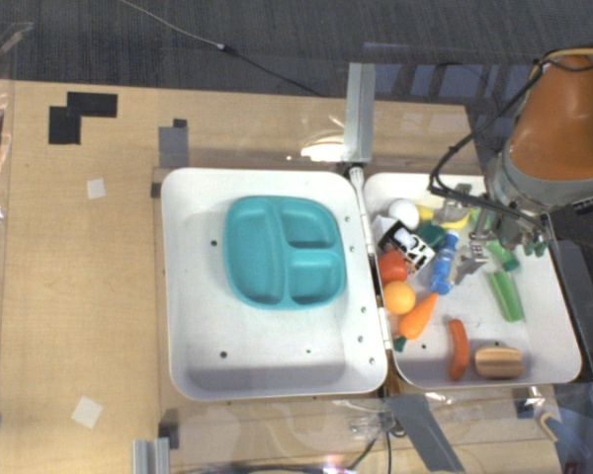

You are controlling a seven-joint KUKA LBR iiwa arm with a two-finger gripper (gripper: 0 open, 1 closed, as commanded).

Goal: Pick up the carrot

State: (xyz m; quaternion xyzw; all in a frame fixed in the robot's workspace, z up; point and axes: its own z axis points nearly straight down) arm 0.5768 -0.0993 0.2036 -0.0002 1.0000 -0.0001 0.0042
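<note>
Camera view: claw point(471, 255) hovers, perhaps just right of carrot point(419, 315).

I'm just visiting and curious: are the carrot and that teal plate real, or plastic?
The carrot looks like toy plastic: smooth, evenly orange, with a green stub end. The teal plate also seems to be moulded plastic, matte, with three pressed compartments. Neither can be confirmed from looks alone.

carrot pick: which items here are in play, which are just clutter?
In play:
- carrot, right bin, lower left, beside the orange ball
- gripper, over the right bin

Clutter:
- teal divided plate, left bin
- orange ball
- white ball
- green cylinder
- red sausage
- bread roll
- blue piece
</note>
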